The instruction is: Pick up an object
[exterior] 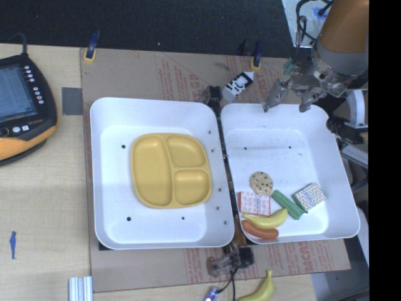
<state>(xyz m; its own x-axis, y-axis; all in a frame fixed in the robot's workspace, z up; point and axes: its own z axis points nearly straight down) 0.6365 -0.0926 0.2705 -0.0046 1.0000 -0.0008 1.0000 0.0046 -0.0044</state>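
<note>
The right bin [326,149] holds a small pile near its front edge: a round cookie [261,182], a red-and-white packet [254,203], a banana [267,218], a hot dog sausage [259,231], a green stick [287,204] and a patterned sponge block [309,196]. My gripper [287,104] hangs over the far rim of the right bin, well behind the pile. Its two fingers are spread apart with nothing between them.
In the left bin [106,168] lies a yellow divided plate [170,169]. A teach pendant [22,108] rests on the bench at far left. Another banana [261,288] lies in front of the bins. Clamps [255,54] hold the cardboard at the back.
</note>
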